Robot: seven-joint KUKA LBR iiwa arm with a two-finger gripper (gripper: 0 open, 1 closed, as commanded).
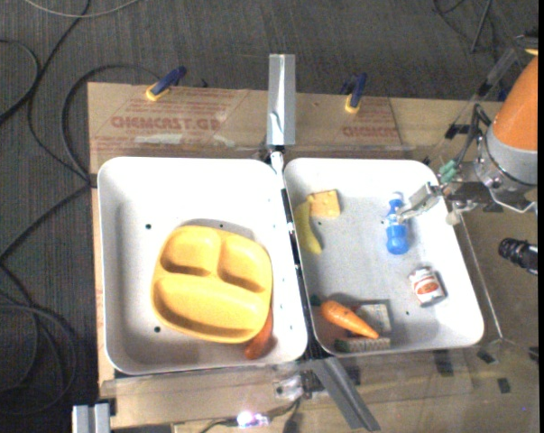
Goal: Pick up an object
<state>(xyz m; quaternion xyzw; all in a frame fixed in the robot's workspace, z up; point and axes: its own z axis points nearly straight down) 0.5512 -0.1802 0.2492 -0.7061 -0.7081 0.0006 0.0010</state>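
From my remote station, I watch the gripper (428, 198) hover at the right bin's (452, 332) two o'clock edge, its fingers parted around nothing. The nearest candidate, a blue bottle (397, 228), lies just beside it toward eight o'clock, its long axis running twelve to six. A small can (426, 285) sits farther off at six o'clock; a carrot (348, 317) lies along the bin's near edge. I judge the bottle likeliest.

bench (109, 133): cardboard-topped | left bin (118, 197) | right bin (456, 323) | side by side, touching
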